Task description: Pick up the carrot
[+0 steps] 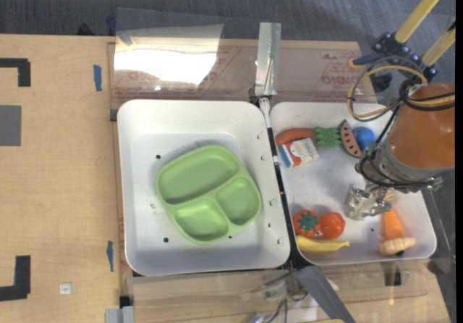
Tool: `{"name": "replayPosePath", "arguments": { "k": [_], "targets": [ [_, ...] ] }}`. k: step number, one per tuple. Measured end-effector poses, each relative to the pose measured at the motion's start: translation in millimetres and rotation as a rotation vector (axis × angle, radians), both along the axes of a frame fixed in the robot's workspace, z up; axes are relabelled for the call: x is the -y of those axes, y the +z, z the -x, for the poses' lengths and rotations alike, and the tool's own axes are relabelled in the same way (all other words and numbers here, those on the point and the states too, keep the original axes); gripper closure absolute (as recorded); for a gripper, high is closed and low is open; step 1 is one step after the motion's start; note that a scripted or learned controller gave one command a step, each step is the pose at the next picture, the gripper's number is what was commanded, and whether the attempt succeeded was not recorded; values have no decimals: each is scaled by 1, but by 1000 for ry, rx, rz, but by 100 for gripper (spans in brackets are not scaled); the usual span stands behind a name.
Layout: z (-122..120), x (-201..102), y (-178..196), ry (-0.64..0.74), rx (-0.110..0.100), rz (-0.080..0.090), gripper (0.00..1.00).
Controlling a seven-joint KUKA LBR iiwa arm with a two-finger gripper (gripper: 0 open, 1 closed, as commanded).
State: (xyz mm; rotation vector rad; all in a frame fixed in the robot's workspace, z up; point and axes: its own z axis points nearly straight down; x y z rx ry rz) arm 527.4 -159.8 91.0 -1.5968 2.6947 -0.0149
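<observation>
The carrot (296,135), orange with a green leafy top, lies at the far left of the right bin (427,242), along its back wall. My gripper (365,203) hangs low over the bin floor near the middle right, well in front of and to the right of the carrot. Its fingers (354,206) stand open with nothing between them. The orange band of the arm (427,133) covers the bin's right part.
A small white carton (299,153) touches the carrot's front. A watermelon slice (352,138) and a blue piece (364,137) lie beside the leafy top. A tomato (320,224), a banana (323,244) and an orange-and-beige toy (393,231) sit at the front. The left bin holds a green divided plate (208,193).
</observation>
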Motion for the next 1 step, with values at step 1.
{"name": "replayPosePath", "arguments": {
  "k": [1],
  "targets": [
    [0,0,-1,0,0,0,0]
  ]
}}
